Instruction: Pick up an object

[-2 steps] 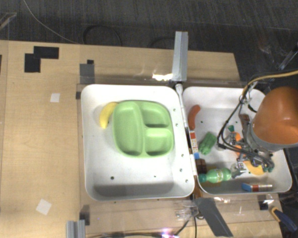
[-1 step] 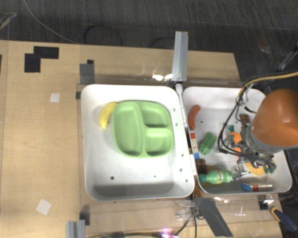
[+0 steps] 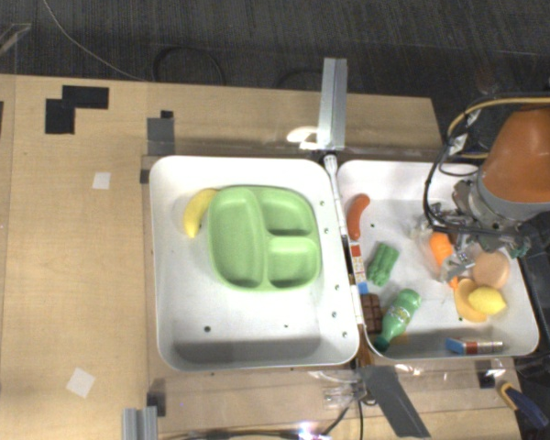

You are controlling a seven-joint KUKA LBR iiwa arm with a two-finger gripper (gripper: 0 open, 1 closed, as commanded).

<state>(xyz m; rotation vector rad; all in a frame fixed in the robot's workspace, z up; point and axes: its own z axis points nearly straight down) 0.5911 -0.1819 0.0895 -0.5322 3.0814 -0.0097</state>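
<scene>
My gripper [image 3: 462, 250] hangs low over the right side of the right bin [image 3: 399, 186], under the grey wrist and orange band. It sits right beside an orange carrot-like piece [image 3: 439, 247] on its left and a beige egg-shaped thing [image 3: 491, 269] on its right. Just below lie a yellow lemon [image 3: 487, 301] and an orange-yellow piece [image 3: 467, 311]. The wrist hides part of this cluster. Further left in the same bin are a red sausage [image 3: 357, 215], a green block [image 3: 382, 264], a green bottle [image 3: 399, 313] and a brown chocolate bar [image 3: 371, 312].
A marker pen [image 3: 473, 346] lies by the right bin's front wall. The left bin [image 3: 179, 319] holds a green divided plate [image 3: 261, 236] and a banana [image 3: 197, 212]. A metal post [image 3: 333, 104] stands behind the bins' divider. Cables loop beside the wrist.
</scene>
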